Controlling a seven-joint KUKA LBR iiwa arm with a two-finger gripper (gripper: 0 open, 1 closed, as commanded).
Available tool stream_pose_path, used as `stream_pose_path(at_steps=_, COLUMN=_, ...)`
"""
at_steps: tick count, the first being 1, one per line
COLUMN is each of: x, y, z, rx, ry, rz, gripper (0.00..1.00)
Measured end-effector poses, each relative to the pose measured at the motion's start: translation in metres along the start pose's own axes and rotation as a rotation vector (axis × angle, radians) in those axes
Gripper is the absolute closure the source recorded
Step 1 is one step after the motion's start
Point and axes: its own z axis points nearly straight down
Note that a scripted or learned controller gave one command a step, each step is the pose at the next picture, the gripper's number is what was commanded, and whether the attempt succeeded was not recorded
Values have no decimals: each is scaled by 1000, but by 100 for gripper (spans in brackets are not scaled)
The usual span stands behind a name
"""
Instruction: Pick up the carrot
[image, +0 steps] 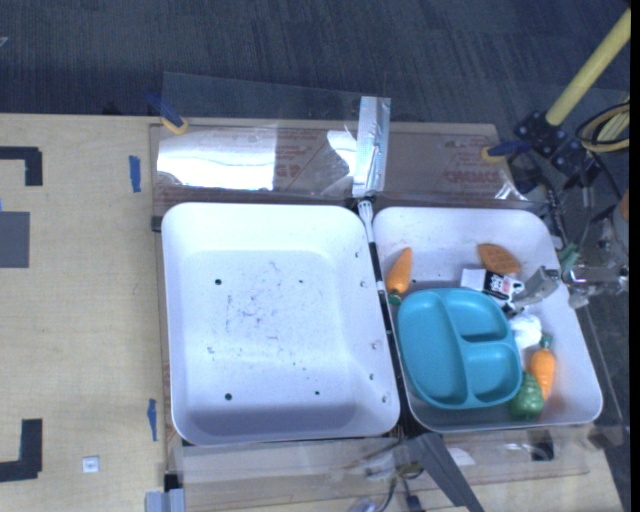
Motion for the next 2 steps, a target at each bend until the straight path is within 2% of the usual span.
stream_pose_path(at_steps=1, x=-15, y=-34, z=40, rx=2, ry=2, rz=169, gripper=0)
stream_pose_path(at_steps=2, x=-9, y=-37, z=111, rx=-7, ry=13, rz=121, gripper=0)
